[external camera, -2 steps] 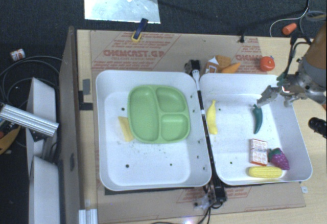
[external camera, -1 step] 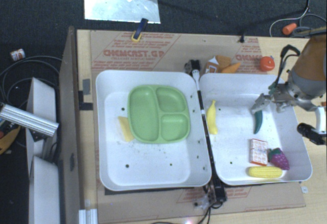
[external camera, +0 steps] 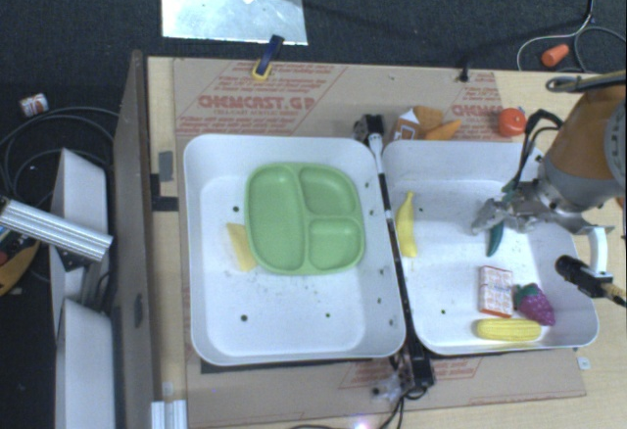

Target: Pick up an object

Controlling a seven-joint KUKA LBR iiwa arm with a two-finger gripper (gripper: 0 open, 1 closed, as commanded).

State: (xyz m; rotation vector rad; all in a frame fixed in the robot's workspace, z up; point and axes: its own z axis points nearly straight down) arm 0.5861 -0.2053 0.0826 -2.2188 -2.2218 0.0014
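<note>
Green pepper (external camera: 494,239) just below jaws (external camera: 496,217)

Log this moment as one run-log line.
gripper: over right bin | at gripper: dark green object | grasp: unconfirmed | green plate: left bin

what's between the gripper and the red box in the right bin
Nothing visible. The gripper hangs over bare bin floor in the right bin, by a dark green piece; the red box lies just below, open floor between.

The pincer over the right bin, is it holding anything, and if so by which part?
It cannot be told. The pincer sits right over a small dark green object in the right bin, but no grip on it is visible.
</note>
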